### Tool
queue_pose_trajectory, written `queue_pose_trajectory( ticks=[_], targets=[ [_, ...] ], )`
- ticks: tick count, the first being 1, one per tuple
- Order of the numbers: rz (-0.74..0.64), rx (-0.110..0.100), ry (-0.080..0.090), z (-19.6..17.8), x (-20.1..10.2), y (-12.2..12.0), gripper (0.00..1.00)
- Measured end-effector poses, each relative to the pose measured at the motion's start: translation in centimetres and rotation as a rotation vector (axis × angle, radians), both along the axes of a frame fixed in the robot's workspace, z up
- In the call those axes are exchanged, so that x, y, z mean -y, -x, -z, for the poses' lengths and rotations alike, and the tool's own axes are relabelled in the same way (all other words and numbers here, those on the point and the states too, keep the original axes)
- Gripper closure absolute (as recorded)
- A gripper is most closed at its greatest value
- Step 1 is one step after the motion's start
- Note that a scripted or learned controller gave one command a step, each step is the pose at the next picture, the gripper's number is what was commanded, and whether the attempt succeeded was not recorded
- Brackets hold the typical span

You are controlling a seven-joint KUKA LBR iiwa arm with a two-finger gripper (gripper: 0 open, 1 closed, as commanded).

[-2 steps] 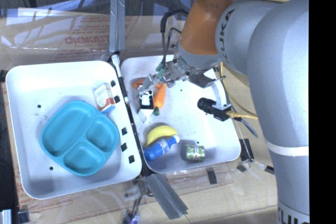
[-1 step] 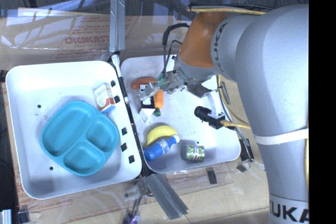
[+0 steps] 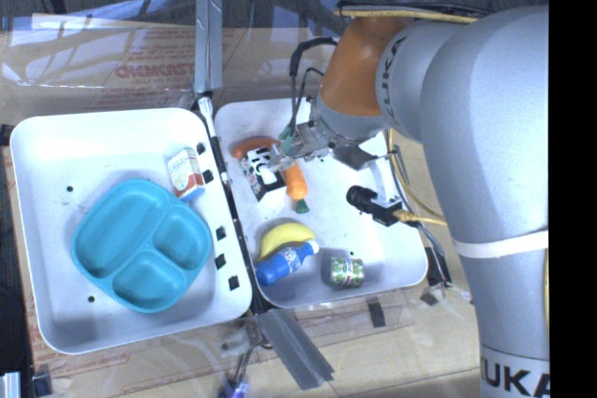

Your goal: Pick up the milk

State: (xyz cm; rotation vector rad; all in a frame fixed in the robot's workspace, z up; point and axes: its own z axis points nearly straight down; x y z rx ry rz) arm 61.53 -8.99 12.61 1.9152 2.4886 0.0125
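While the arm (image 3: 466,107) reaches in from the right over the right bin (image 3: 410,270), its gripper (image 3: 280,156) sits low at that bin's upper-left part, right by a black-and-white object (image 3: 265,174) and the orange carrot-like item (image 3: 296,184); can't tell whether the hand is wide, narrow or holding anything, too much clutter and blur there. Milk carton (image 3: 185,171), small, white w/ red and blue print, lies in the left bin (image 3: 56,144), near its right wall, touching the upper-right corner of the blue divided tray (image 3: 140,242), well apart from the gripper. Right bin also holds a reddish-orange sausage shape (image 3: 250,146) just beside the gripper, a yellow banana (image 3: 284,236), a blue bottle (image 3: 283,263) touching the banana's underside, and a green can (image 3: 344,271) on its side near the front wall.
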Motion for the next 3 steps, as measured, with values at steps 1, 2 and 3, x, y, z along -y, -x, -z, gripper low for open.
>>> queue_pose_trajectory(
  ticks=[1, 2, 3],
  targets=[
    [-0.036, -0.014, 0.005, -5.6, 1.2, -0.8, 1.00],
    [-0.036, -0.015, 0.005, -5.5, 1.2, -0.8, 0.00],
    [-0.117, 0.003, 0.006, 1.0, 1.6, -4.6, 0.00]
  ],
)
